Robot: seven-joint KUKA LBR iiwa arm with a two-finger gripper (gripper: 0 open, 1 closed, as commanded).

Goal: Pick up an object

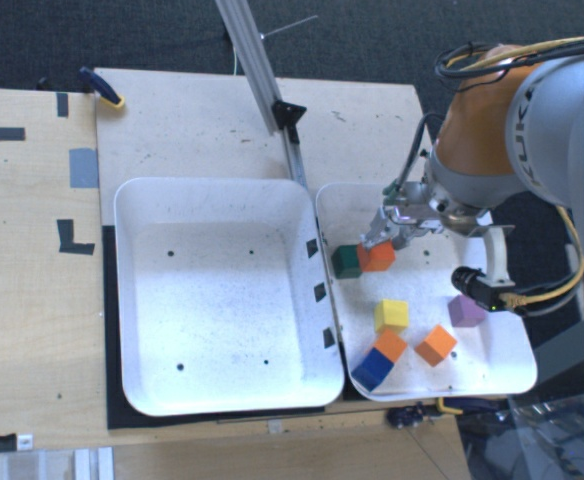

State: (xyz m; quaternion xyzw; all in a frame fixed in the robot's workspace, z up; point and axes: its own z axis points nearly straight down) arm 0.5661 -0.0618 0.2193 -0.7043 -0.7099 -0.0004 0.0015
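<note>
Low in the right bin [512,368], toward the frame's bottom, lie a blue block [373,368], two orange blocks, a yellow block [392,314] and a purple block [465,311]. Farther up, the jaws [384,240] sit directly over an orange-red block [379,258] touching a green block [346,262]; whether they are apart or together cannot be told.

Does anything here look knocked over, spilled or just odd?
Nothing stands out. The blocks sit loose inside the right bin, and the gripper is down by the orange block beside the green block.
</note>
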